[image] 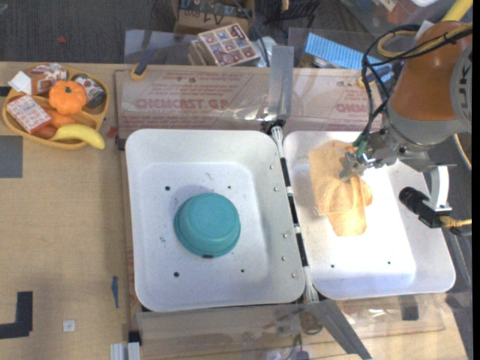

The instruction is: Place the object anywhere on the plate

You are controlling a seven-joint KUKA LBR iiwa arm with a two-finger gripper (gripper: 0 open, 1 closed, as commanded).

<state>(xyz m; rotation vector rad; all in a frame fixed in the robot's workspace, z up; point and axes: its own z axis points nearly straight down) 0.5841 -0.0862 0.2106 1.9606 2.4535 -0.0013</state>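
While arm reaches in from right, gripper [352,163] sits low on tan cloth [339,188] in right bin [420,272]; grip on cloth cannot be told. Teal plate [208,224] upside down in left bin [150,171], well apart from cloth.

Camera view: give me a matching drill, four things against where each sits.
Things:
1. teal plate
2. tan cloth
3. gripper
4. banana

Places:
A. right bin
B. yellow dish at the bench's far left
C. left bin
D. over the cloth's upper edge

Pairs: 1-C, 2-A, 3-D, 4-B
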